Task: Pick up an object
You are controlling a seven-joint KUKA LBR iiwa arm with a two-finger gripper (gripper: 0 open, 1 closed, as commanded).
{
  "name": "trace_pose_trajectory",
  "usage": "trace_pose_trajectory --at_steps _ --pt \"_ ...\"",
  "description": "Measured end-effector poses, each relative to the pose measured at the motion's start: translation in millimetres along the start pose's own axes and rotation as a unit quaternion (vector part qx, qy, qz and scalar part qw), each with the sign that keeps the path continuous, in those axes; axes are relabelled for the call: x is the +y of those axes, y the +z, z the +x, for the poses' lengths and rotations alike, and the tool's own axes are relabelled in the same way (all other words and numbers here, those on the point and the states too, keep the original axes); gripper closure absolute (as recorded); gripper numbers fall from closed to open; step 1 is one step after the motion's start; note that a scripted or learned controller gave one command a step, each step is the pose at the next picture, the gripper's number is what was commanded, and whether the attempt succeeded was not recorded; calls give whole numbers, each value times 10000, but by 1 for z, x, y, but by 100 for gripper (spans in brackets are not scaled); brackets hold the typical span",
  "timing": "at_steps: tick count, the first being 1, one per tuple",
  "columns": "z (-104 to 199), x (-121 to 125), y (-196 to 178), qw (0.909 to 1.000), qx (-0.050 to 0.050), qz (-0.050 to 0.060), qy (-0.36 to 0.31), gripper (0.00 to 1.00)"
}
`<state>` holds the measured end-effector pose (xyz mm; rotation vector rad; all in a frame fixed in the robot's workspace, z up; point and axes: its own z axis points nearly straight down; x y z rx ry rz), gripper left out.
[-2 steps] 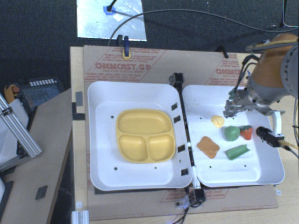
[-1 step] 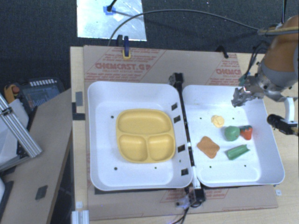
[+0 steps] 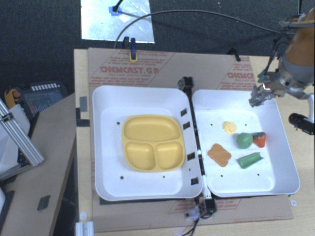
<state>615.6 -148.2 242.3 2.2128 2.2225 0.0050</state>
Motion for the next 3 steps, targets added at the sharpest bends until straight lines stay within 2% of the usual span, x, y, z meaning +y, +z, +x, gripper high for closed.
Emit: trace_pose_trajectory --at_steps 2,3 --pt "100 -29 22 10000 20 30 -25 100" --pt "147 -35 24 10000 19 30 -24 100"
